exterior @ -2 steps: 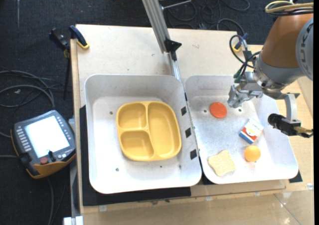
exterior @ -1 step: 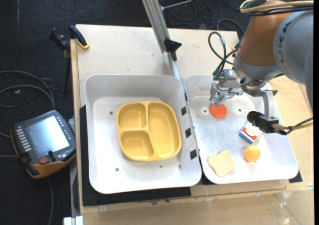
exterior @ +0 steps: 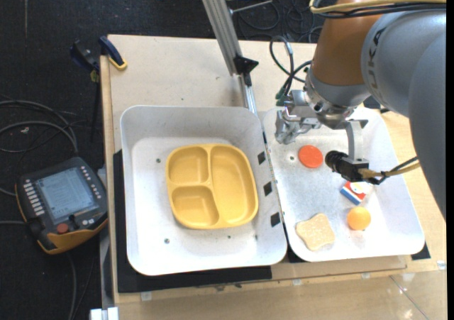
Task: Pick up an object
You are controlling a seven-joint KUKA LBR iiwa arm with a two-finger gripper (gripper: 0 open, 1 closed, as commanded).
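Yellow, a divided plate (exterior: 211,185) lies in the left bin (exterior: 142,141) on the counter (exterior: 163,70). In the right bin (exterior: 404,219) the gripper (exterior: 286,129) hangs just left of an orange disc (exterior: 310,156); whether its fingers are wide or narrow I cannot tell. Further right lie a bread slice (exterior: 315,231), a small orange ball (exterior: 359,218) and a small carton (exterior: 353,191).
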